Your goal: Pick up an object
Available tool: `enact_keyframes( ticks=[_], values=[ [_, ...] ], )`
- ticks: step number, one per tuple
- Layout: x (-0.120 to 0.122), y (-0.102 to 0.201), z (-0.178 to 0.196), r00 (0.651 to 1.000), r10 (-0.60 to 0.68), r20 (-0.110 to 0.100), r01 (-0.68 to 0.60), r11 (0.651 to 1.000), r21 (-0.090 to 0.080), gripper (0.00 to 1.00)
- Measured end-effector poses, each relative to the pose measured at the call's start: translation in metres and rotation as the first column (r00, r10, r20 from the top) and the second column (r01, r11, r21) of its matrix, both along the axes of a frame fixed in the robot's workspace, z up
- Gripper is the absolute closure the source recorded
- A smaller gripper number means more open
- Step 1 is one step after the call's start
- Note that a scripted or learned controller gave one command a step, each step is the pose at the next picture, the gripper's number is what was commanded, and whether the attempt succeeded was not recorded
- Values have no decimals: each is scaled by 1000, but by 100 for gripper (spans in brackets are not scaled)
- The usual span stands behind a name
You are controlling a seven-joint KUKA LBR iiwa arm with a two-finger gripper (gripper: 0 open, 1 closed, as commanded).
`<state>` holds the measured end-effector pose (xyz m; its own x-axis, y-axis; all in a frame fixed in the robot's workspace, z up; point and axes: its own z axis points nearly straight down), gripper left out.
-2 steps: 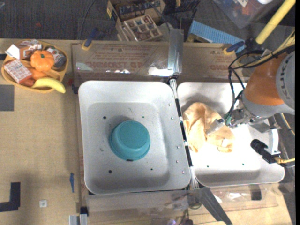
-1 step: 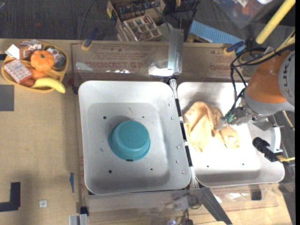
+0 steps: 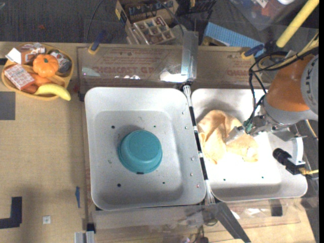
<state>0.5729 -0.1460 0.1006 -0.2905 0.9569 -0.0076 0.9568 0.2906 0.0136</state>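
Gripper (image 3: pixel 237 134) sits low in the right bin (image 3: pixel 263 184), its tip down against the tan cloth (image 3: pixel 216 130), and from my seat I cannot tell whether it has anything. Its metal end blends into the pale folds, so the tip itself is hard to make out. Behind it the arm (image 3: pixel 291 92) rises to the right, its orange band and cables covering the bin's far right corner, and the upper part is cut off by the edge of the view. I see the cloth lying crumpled against the bin's left wall, spreading toward the middle; part of it is hidden beneath the gripper. Over in the left bin (image 3: pixel 101 110), a teal bowl (image 3: pixel 140 151) rests upside down near the centre, well apart from the cloth. On the bench at far left I see a dish of toy food (image 3: pixel 38 71).
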Motion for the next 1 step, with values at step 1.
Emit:
enact_keyframes(
  ticks=[1],
  values=[
    [0, 24, -9, 993, 115, -3, -115, 993, -2, 0]
  ],
)
